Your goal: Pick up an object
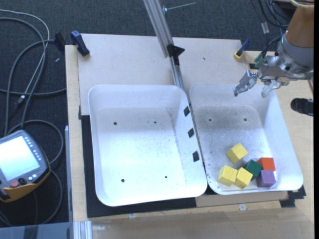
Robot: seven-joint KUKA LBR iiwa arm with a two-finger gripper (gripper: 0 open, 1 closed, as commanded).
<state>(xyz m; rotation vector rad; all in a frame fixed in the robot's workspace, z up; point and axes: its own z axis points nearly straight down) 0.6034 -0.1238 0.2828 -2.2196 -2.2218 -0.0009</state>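
On the bench, two white bins sit side by side, touching along their inner rims. The left bin holds no blocks; its floor shows dark speckles and four small holes. The right bin holds six blocks, all clustered at 5 o'clock of its floor. One yellow block lies at the 11 o'clock edge of the cluster. Two more yellow blocks lie at 7 o'clock, touching each other. A green block sits at the centre, touching the orange block at 3 o'clock. A purple block lies just below the orange one, against the near wall.

The claw hangs over the right bin's far rim, at 12 o'clock, well apart from the blocks. Its two fingers are spread, with a clear gap between the left finger and the right one. Nothing sits between the fingers, and they touch no block.
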